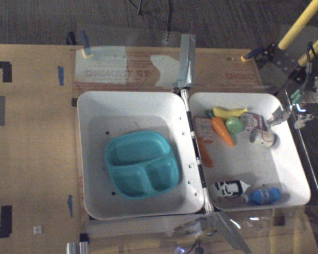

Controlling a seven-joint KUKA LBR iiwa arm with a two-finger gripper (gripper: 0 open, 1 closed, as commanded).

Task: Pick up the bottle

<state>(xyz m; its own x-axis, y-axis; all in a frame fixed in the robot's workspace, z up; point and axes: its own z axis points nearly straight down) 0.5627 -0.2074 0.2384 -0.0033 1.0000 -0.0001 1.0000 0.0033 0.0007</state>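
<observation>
The bottle (pixel 264 196) is small and blue and lies on its side near the front wall of the right bin (pixel 286 157), its neck pointing left. My gripper (pixel 280 116) hangs over the bin's far right rim, well behind the bottle and close to a white cup (pixel 263 137). Only a grey metal tip of the gripper shows against the dark arm parts, and nothing is visibly held in it.
A black-and-white carton (pixel 230 188) lies just left of the bottle. At the back of the right bin are a carrot (pixel 222 130), a green ball (pixel 233 124), a yellow banana (pixel 229 111) and a red packet (pixel 202 128). The left bin (pixel 95 115) holds a teal divided plate (pixel 142 164).
</observation>
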